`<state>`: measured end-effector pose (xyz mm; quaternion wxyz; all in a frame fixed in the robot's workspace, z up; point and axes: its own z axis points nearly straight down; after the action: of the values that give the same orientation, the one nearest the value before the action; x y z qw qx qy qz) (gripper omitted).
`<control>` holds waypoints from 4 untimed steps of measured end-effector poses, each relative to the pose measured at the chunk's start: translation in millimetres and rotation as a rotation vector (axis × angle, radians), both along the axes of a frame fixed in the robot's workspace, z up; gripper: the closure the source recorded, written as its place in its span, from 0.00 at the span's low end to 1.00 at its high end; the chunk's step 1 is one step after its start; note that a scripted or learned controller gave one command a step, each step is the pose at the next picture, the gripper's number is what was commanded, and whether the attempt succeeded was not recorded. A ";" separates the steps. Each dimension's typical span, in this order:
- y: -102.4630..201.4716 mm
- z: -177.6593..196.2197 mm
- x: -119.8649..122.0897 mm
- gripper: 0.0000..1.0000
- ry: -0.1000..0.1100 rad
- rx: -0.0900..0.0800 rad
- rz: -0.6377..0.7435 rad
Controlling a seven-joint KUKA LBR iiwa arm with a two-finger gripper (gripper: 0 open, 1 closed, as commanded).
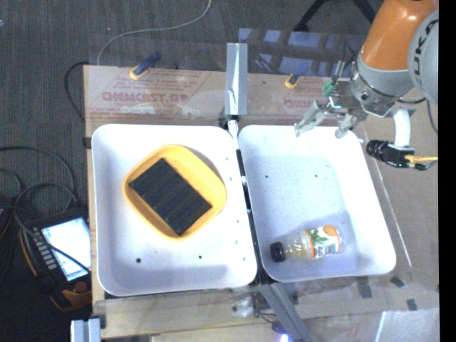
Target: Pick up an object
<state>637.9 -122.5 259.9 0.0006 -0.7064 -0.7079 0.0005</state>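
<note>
Your gripper hangs over the far rim of the right bin, at about twelve o'clock of that bin, with its two fingers spread wide and nothing between them. The nearest thing you can pick is the small juice bottle, lying on its side toward six o'clock of the same bin, cap pointing to nine o'clock, well apart from the gripper. In the left bin sits a yellow dish with a dark ribbed pad resting in it.

Watch for a few things. The bottle is round and lies flat, so if your fingers close along its length rather than across it, it will likely roll or squirt out toward the bin wall. It also rests near the six o'clock wall, which leaves little room for the finger on that side; a descent slightly off could land a fingertip on the rim or on the bottle itself. If you go for the dish instead, its wide body may exceed the jaw opening, and the pad could lift alone or slide.
</note>
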 end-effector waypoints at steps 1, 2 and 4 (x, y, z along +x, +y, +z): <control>0.3 -79.2 -13.4 0.00 0.000 0.000 0.139; -3.4 -161.9 -8.4 0.00 -0.001 0.002 0.035; -60.0 -168.0 -149.2 0.00 -0.015 -0.003 0.239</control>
<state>488.7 -182.5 91.9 -0.0058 -0.6168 -0.7871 -0.0034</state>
